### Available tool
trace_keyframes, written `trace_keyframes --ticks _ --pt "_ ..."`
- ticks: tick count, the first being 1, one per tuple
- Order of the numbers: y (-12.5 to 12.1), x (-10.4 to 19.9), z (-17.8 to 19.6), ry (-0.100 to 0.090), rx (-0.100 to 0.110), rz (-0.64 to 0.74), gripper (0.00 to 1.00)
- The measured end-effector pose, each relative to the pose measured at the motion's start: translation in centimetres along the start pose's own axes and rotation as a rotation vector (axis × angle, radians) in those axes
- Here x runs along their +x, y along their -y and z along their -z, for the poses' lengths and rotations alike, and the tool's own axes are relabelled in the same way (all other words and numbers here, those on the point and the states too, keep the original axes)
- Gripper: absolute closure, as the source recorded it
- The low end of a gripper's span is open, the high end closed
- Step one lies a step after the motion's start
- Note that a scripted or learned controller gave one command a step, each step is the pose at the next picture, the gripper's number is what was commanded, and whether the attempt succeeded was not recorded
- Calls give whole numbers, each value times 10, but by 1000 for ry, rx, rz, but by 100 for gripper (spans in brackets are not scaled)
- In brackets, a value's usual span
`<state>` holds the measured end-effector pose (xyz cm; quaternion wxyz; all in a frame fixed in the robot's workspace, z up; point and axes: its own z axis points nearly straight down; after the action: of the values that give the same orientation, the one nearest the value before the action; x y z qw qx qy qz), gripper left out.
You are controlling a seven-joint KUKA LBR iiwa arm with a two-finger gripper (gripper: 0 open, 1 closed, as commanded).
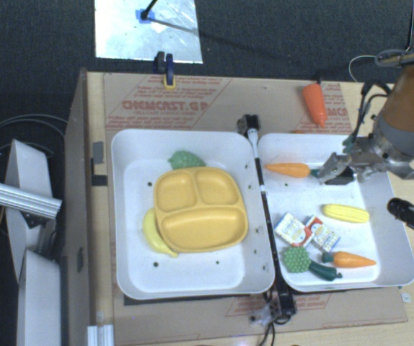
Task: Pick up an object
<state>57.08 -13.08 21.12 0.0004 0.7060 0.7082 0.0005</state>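
We are hovering our end effector (335, 170) beside the slim orange plastic carrot (288, 169); its state is unclear. Next, descending onto it.

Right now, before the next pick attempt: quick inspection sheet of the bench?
Surface: cardboard-lined bench bearing left bin and right bin side by side.
Job's things: right bin holds a carrot at its upper left, yellow corn, two small packets, broccoli, a second carrot.
Clutter: left bin holds a yellow divided plate over a banana and a green piece; an orange carrot lies outside the bins.
Gripper: gripper low over the right bin's upper part, just right of the first carrot; nothing visibly held.
Cables: black loops left of the bench; wire by the arm.
Surroundings: dark floor, shiny sheet, metal frame parts.
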Motion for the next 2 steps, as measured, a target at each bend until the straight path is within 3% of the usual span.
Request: trace_keyframes --ticks 1,2 --pt "16 -23 -108 0 3 -2 0" --pt "-49 -40 -113 1 -2 1 0"
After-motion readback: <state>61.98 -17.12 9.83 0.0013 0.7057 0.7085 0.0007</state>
